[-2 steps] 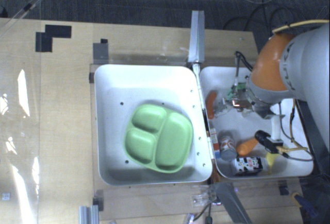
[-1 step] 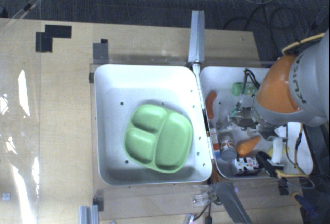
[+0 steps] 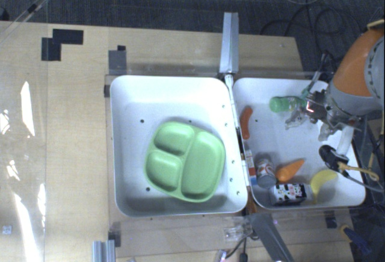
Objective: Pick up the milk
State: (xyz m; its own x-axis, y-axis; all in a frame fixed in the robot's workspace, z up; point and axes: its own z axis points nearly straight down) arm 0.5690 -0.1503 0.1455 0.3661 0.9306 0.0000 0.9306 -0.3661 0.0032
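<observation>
The milk (image 3: pixel 289 193), a small carton with a dark printed face, lies on its side near the front wall of the right bin (image 3: pixel 263 93), and the crowd around it is the main source of trouble. A carrot (image 3: pixel 290 168) lies at a slant just behind it, a can (image 3: pixel 263 169) stands just beside its left end against the divider, and a banana (image 3: pixel 322 181) curls close to its right end. The gripper (image 3: pixel 305 111) hangs toward the back of the same bin, well apart from the carton, beside a green bottle (image 3: pixel 280 103) lying near the rear wall; how far its tool is spread cannot be told from this slanted view, since the tips blur into the bin's white floor. From here the arm must cross most of the bin, and a descent that drifts a little toward the back would likely land on the carrot instead of the carton. A grasp across the carton's long axis may also jam against the can or the banana, pushing the carton rather than closing on it. The front wall leaves little room on the near side, so a tip could strike the rim. The red sausage (image 3: pixel 246 122) by the divider and the green divided plate (image 3: pixel 185 161) in the left bin (image 3: pixel 126 134) look well clear of the path.
</observation>
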